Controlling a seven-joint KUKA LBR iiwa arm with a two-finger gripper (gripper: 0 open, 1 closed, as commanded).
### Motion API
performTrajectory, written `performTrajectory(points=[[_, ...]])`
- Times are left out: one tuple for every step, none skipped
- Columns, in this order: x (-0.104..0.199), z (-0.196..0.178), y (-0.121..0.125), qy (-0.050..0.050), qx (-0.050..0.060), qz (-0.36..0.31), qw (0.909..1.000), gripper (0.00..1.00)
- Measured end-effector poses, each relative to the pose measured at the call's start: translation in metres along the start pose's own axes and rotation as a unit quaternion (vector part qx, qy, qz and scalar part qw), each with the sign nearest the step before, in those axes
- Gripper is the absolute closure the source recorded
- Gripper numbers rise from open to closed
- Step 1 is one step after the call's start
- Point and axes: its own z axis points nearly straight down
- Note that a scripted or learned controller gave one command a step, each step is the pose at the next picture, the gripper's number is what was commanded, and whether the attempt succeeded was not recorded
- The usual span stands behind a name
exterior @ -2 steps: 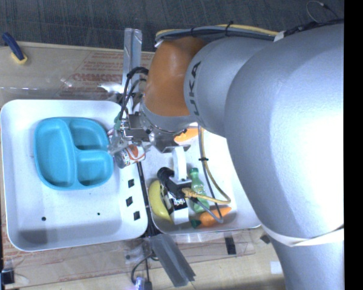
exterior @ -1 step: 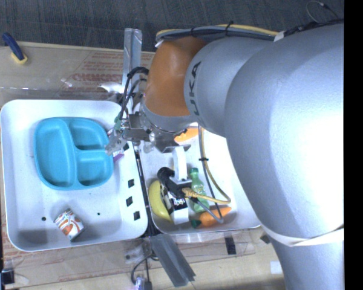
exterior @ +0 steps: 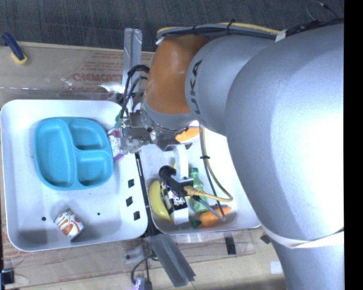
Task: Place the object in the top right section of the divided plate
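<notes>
Gripper (exterior: 122, 139), grip state indiscernible, hovers at the left bin's (exterior: 12, 162) right edge; a drop could miss the blue plate (exterior: 72, 153).

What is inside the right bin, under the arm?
At the right bin's near end lie a banana, a black-and-white object, something green and an orange carrot-like piece. The arm covers the rest.

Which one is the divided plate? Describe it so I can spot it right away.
Look at the left white bin. The divided plate lies in its upper half: a light blue tray with rounded corners, moulded into three sections. The only other loose thing in that bin is a small can near the bottom edge.
</notes>
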Motion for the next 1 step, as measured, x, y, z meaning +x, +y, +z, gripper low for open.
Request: performTrajectory(points=[[-0.0107, 0.0070, -0.0541, 0.001, -0.001, 0.099, 0.9951, 1.00]])
